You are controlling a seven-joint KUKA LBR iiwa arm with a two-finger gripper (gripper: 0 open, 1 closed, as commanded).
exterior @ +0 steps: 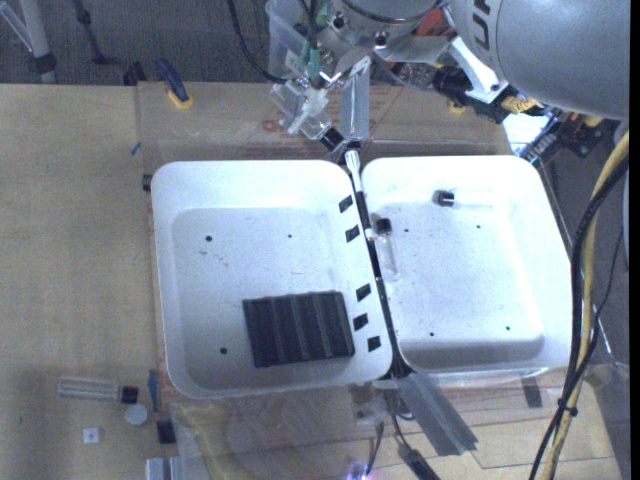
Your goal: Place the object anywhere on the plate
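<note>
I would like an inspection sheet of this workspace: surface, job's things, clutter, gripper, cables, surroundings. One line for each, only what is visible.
Surface: wooden bench bearing two shallow white bins, the left bin and the right bin, side by side.
Job's things: dark ribbed plate lying flat in the left bin, near its front edge; small clear tube with a dark cap in the right bin by the divider; another small dark-ended piece near the right bin's back.
Clutter: small vials and caps on the bench, front left.
Gripper: gripper above the back rim between the bins; nothing seen held.
Cables: yellow and black cables along the right side.
Surroundings: blue clamp at the bench's back.
</note>
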